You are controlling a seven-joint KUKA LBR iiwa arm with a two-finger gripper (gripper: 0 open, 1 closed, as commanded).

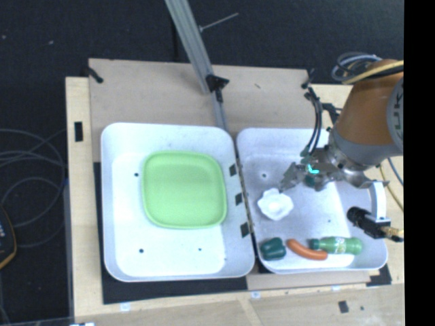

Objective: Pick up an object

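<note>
Hand hangs low in the right bin, fingers spread apart with nothing between them, just beside and above the white crumpled object. By my judgement the pick is not yet done: no object is lifted, and closing and raising are left. Largest of the things, the green square plate lies flat in the left bin. Along the right bin's near wall lie a green bottle on its side, an orange carrot-like piece and a dark green block.
</note>
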